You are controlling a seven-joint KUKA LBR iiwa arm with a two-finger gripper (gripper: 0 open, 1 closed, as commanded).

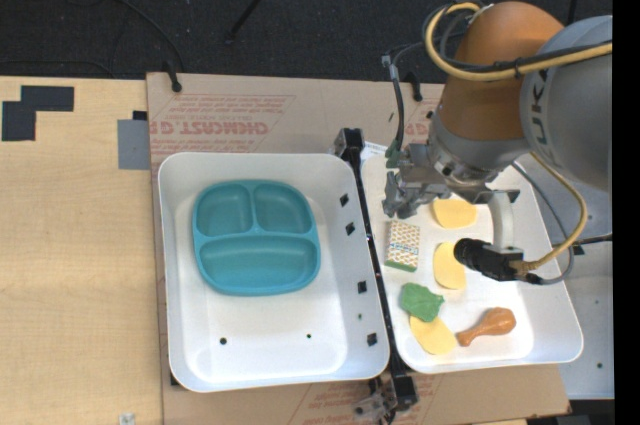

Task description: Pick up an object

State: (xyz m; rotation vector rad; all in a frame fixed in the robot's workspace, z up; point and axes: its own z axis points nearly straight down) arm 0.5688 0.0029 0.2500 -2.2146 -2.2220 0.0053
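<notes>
Camera view places the gripper (400, 198) low over the rear of the right bin (560, 338), just behind the small patterned box (403, 245), with the arm (500, 83) bulking above it. Whether anything is clamped cannot be told, since the metal parts are seen from above and blur together; nothing is seen held beneath them. The box is judged the likeliest target. It is seen lying flat near the bin's left wall, pale with a fine checked print and a green edge at its near end. A miss could be caused by that wall: little room is left on that side, so the box could be pushed rather than gripped. A flat, low object may also be skated over if the descent is stopped short. Crowding is a second risk: a yellow slice (453, 213) lies just right of the gripper, another yellow slice (449, 265) beside the box, and a green toy (421, 301) just in front, so a neighbour could be nudged or caught instead. A teal divided plate (255, 238) rests in the left bin (185, 333), well apart.
</notes>
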